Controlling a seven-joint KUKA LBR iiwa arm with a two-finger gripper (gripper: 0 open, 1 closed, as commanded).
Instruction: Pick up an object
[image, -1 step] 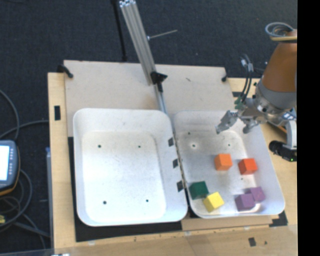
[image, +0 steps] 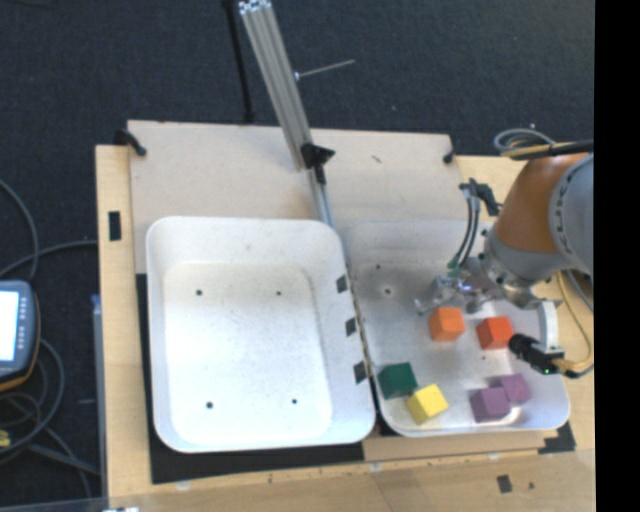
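Your gripper (image: 447, 293) sits low in the right bin (image: 400, 262), just at 12 o'clock of the orange cube (image: 447, 323), finger gap too blurry to call, purple blocks (image: 499, 396) overlapping at 5 o'clock.

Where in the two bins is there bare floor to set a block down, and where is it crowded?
The left bin offers bare floor wall to wall. In the right bin, the far strip near the divider is free. Crowded: its near end, with the green block, yellow block, purple blocks, orange block and red-orange block under the gripper.
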